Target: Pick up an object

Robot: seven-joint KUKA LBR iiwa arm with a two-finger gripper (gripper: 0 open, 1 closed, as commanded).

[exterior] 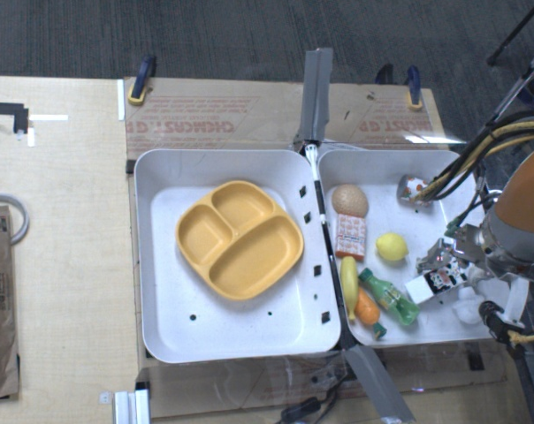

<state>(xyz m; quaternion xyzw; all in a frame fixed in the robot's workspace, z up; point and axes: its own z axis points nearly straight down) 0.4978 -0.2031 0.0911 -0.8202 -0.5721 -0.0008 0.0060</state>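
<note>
- gripper (444,268) low in right bin (426,162), jaw state unreadable
- lemon (392,247) just left of it, apart from bottle (389,294)
- light, firm, rounded; likely slips, so grip across middle

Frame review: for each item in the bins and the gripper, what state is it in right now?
yellow divided plate: upright in the left bin, nothing on it
lemon: loose in the right bin
green bottle: lying on its side
red-and-white packet: lying flat
banana: lying by the divider
gripper: low over the right bin, grip unclear
</note>
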